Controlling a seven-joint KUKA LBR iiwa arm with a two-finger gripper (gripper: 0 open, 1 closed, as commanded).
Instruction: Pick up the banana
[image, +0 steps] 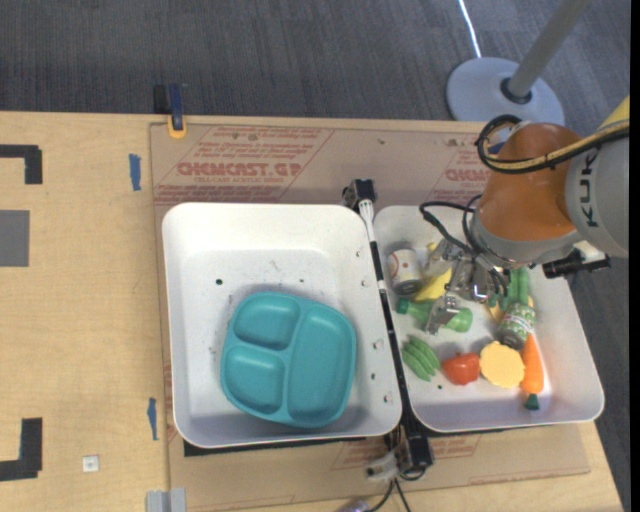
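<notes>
Far left: bare wooden bench. Next, left bin with a teal divided plate lying flat inside. Right bin crowded with toy food: a small can near the dividing rim, a green pea pod lower down, a red tomato, a yellow lumpy piece, an orange carrot by the right wall.

Banana: a yellow sliver toward the bin's upper left, just beside the can, partly hidden under the gripper. Probably light, stiff, smooth plastic, apt to slip; best pinched across the middle of its curve, judging by the visible part.

Claw hanging low over the pile, close to the banana; opening and contents impossible to tell among the metal parts and cables. A green piece crowding just below, a green bottle to the right.
</notes>
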